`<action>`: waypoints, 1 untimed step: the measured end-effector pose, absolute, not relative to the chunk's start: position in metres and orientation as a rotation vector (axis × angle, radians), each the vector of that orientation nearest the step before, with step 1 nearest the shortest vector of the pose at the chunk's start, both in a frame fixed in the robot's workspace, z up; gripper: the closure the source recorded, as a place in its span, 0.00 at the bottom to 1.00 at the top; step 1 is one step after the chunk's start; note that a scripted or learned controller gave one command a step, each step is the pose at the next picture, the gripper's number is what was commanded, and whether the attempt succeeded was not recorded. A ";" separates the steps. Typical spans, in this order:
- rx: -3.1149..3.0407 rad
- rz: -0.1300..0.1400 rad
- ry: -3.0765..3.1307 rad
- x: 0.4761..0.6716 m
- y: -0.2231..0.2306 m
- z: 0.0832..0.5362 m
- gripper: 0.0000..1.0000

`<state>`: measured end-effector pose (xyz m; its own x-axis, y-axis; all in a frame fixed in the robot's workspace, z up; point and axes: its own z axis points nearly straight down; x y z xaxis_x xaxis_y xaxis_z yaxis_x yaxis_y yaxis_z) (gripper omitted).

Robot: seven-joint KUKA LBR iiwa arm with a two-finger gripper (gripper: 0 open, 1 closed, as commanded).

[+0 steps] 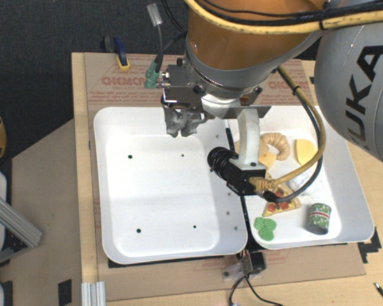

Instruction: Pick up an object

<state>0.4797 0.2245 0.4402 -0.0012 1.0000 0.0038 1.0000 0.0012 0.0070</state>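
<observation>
Objects for picking, all in the right bin (360, 225): a green leaf-shaped piece (265, 227) at the front edge, a small dark can (318, 217) near the front right corner, a yellow wedge (304, 150) and a tan curled pastry (277, 146) farther back, with a red-and-yellow item (284, 204) partly hidden under my cables. My end effector (180, 125) hangs over the back of the left bin (115, 190), well apart from them; whether it is apart or together I cannot tell. Both bins rest on the brown tabletop (83, 107).
</observation>
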 end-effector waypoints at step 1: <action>2.217 0.022 2.217 0.513 0.224 0.542 1.00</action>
<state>0.5129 0.2244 0.5418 0.0000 1.0000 0.0057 0.9999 -0.0001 0.0141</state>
